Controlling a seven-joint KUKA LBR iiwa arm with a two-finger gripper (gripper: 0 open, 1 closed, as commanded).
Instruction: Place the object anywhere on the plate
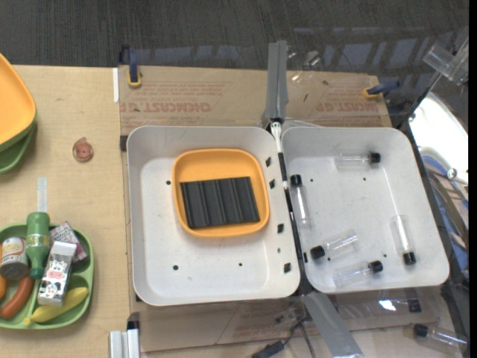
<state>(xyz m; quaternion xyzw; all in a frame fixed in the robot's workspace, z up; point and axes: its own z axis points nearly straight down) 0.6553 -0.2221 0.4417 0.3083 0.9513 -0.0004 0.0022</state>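
5 clear tubes (356, 273) (right bin (428, 222)) lie apart from orange plate (220, 162).

Two white bins sit on a tan tabletop (74, 110). The left bin (149, 267) carries an orange plate (220, 162), and on the plate lies a dark charcoal slab (220, 202) ribbed with darker lines. The right bin (417, 259) holds clear tubes with black caps, one at 12 o'clock (356, 158) and one at 6 o'clock (358, 271). Brown cardboard (186, 99) with faded red lettering lies under the bins. At 9 o'clock from the left bin is a green tray (71, 308) with a green bottle (37, 243), a red sausage shape (16, 297) and a yellow banana shape (56, 309). At 10 o'clock, an orange dish (13, 107) rests on a green one (11, 155).
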